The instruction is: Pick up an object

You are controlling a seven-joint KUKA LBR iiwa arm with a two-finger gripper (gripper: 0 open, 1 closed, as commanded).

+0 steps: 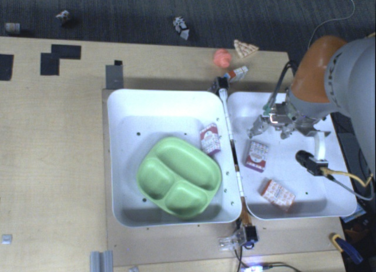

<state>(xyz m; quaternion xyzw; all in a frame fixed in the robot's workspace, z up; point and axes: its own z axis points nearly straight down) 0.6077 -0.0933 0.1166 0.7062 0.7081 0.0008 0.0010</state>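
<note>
Camera view: jaws apart just beside red-and-white packet in right bin, second packet nearby.

In the left bin, a green plate blocks the near half.

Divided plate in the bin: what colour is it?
The plate is light green, seen in camera view.

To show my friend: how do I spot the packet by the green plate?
Find the left bin, holding a green plate. The red-and-white packet lies at the plate's upper right, by the shared wall. The other packets lie in the right bin.
</note>
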